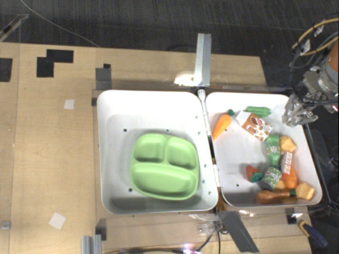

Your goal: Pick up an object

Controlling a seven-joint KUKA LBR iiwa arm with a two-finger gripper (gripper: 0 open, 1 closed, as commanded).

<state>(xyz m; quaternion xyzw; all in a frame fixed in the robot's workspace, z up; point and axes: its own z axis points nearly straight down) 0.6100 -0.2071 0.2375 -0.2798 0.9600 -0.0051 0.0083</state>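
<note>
The right bin [229,192] holds a loose scatter of small toy food pieces, any of which could serve as the object to pick up, while the left bin [108,142] carries a green divided plate [165,165] lying flat near its middle. The gripper [297,114] hangs over the upper right rim of the right bin, and nothing sits between its tips; from this slant I cannot tell whether it is spread or pressed together. Nearest to it lies a small white carton [257,126] with a brown and red printed face; its lettering is too small to read. It is probably light and stiff with flat sides, so pinching across its narrow width looks sensible. The orange carrot [221,126] lies apart by the divider, clear of its neighbours; it is likely smooth hard plastic, tapered, so a grasp across its thick middle would slip less than one near the tip. The green piece [257,110] by the far wall is thin and low, which makes it harder to catch. Along the right wall and lower corner sits a crowded cluster [279,176] of green, orange and brown pieces, some touching, where neighbours could be nudged. No brand name is legible anywhere.
</note>
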